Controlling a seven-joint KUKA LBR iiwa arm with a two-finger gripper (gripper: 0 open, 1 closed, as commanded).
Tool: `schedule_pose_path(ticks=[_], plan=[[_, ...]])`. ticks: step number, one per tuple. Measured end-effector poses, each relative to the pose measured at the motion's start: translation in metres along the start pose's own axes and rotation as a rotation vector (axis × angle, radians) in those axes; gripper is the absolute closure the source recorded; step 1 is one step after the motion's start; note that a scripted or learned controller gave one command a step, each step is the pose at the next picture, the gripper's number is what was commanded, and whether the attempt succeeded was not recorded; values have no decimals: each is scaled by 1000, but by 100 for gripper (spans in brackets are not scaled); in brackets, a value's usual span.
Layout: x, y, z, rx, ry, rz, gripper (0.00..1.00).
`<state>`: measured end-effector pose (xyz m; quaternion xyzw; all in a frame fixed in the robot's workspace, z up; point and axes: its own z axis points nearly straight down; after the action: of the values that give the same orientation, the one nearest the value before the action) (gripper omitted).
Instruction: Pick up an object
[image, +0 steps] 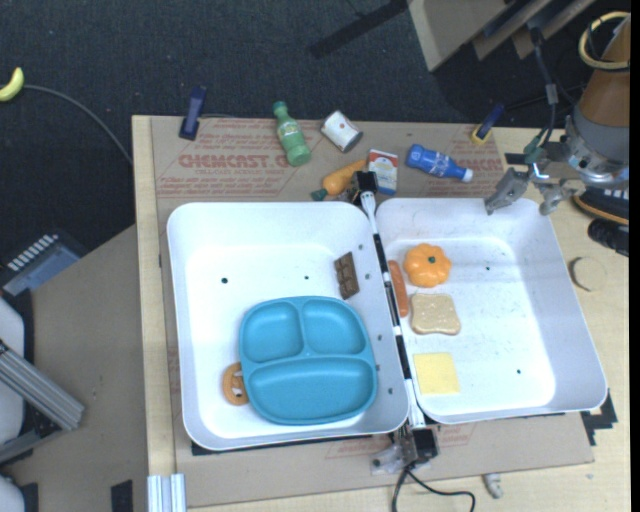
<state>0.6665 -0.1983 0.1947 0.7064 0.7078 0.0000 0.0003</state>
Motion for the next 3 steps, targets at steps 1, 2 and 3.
schedule_pose_path(ticks=[1, 2, 3], plan=[[40, -63, 69, 4, 2, 2, 0], [101, -82, 110, 1, 1, 1, 0], [100, 1, 110, -1, 0, 1, 0]])
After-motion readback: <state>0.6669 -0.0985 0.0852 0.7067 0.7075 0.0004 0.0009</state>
